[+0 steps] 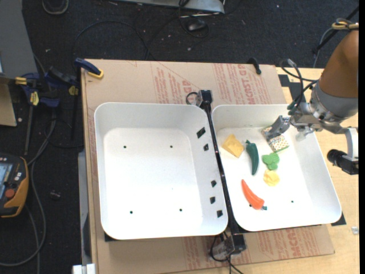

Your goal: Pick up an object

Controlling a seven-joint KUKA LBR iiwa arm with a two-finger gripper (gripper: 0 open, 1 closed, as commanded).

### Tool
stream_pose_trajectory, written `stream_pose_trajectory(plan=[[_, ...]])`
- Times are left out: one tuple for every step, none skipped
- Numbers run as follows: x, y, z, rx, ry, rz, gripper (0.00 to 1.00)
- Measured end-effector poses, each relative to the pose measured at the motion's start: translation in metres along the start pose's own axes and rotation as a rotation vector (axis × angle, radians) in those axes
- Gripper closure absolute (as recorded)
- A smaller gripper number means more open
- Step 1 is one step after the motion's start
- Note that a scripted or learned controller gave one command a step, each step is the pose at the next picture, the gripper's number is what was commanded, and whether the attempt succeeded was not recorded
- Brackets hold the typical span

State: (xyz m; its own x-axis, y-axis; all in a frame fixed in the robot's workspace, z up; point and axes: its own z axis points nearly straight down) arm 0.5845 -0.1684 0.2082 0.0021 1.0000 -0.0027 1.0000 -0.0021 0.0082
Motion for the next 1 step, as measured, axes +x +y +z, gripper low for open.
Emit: stream_pose_trajectory(plan=[[0.0117, -0.0094, 0.117, 0.009, 0.002, -0.003, 0.0]])
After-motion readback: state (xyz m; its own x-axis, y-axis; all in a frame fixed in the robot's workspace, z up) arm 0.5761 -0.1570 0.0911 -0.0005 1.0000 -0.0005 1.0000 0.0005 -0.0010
